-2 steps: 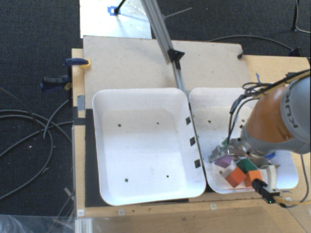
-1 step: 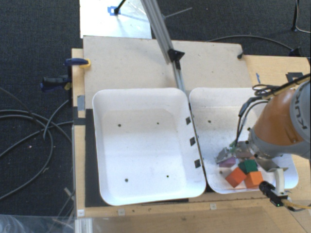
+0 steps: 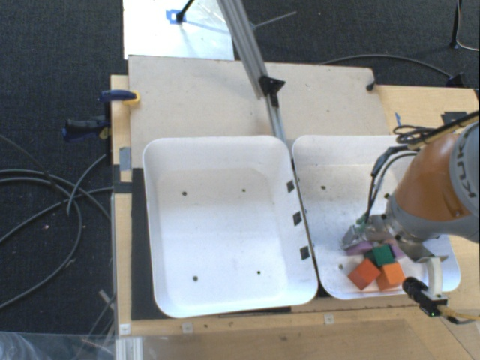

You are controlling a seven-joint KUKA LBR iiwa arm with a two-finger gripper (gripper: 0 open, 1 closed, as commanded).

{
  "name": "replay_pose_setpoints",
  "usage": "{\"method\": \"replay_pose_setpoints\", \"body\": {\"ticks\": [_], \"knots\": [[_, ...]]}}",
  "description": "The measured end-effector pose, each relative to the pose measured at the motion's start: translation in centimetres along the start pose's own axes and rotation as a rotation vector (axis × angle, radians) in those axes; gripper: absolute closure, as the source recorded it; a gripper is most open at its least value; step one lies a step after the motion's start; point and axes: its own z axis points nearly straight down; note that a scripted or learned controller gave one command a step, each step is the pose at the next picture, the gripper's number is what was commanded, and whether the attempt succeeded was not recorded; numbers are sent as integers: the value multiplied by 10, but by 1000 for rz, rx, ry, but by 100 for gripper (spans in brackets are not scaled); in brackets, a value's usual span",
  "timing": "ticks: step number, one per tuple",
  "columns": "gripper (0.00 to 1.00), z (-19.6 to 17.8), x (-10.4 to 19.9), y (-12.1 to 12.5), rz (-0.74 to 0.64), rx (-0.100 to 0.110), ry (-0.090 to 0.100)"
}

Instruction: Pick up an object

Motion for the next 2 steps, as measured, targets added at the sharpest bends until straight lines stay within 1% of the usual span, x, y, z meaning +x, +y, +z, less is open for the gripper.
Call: {"method": "replay_pose_setpoints", "body": {"ticks": [1,2], "knots": [[100,-92,66,0,-7,2,3],[100,-88,152,-2,-9,10,5]]}}
